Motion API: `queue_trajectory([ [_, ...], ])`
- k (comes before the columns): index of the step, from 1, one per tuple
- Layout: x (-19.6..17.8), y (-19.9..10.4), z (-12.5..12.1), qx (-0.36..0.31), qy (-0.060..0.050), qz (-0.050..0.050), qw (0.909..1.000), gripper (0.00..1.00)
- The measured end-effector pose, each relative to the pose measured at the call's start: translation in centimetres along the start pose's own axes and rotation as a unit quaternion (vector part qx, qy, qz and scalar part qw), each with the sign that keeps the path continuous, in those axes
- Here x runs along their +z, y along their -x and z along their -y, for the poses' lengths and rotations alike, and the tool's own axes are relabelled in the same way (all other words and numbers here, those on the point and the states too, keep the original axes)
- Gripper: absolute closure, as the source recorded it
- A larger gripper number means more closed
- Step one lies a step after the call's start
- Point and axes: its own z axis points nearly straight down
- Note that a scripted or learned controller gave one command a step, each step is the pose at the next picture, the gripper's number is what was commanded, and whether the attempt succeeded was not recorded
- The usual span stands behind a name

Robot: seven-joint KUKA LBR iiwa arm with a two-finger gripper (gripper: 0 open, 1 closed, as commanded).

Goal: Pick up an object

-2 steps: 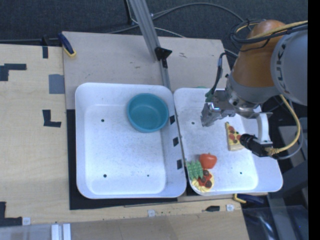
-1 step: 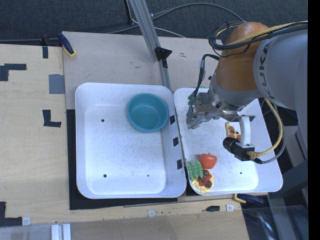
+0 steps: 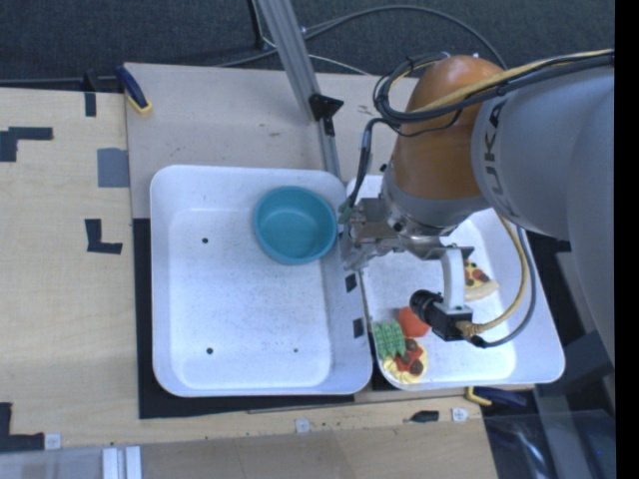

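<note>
desk [image 3: 60, 267] – pale wood, dark tape marks | left bin [image 3: 240, 357] – blue bowl [image 3: 295, 225] at its upper right corner | right bin [image 3: 529, 357] – small toys [image 3: 401, 352] | end effector [image 3: 351, 252] – over the divide, grip cannot be told

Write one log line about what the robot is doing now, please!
arm: over bin divider | gripper: beside blue bowl | left bin: bowl | right bin: toy food
</note>
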Motion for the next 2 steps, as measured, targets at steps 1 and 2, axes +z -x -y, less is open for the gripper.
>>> queue_trajectory([
  [1,1.19,-3.91,2.29,0.001,-0.001,0.0,1.0,1.0],
  [2,1.16,-3.74,2.24,0.002,0.0,0.001,1.0,0.0],
])
